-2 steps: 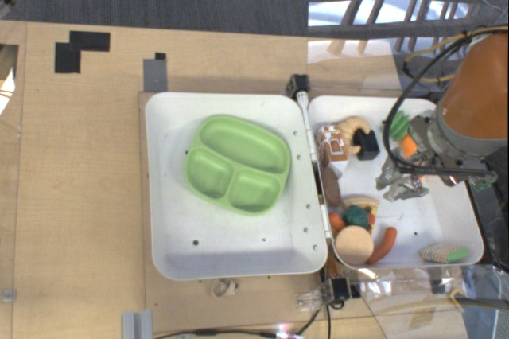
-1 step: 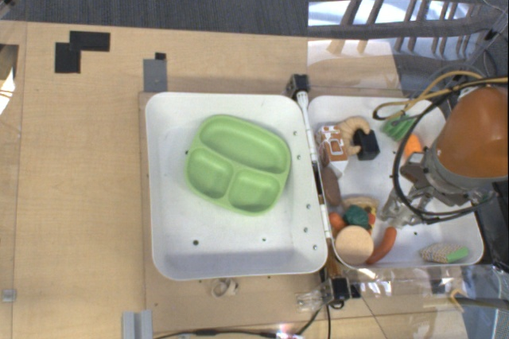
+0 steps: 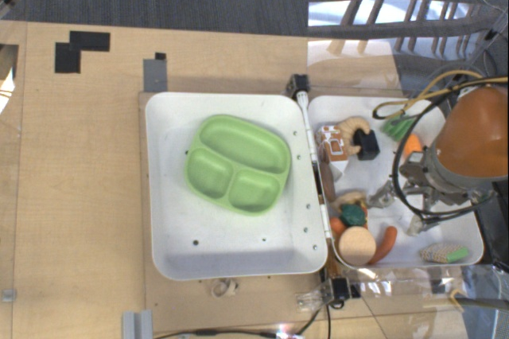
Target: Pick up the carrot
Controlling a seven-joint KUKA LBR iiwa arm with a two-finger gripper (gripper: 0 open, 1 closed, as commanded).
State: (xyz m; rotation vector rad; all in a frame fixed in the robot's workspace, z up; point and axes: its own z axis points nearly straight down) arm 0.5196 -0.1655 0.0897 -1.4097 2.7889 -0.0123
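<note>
Though near carrot (image 3: 410, 145), carton (image 3: 334, 143) print illegible

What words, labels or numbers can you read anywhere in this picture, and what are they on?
No text can be read.
The small box in the right bin carries a white and brown printed pattern, too small and blurred to read.
The green divided plate carries no visible marking.

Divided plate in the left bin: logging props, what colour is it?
Light green plate, in the camera view.
</note>
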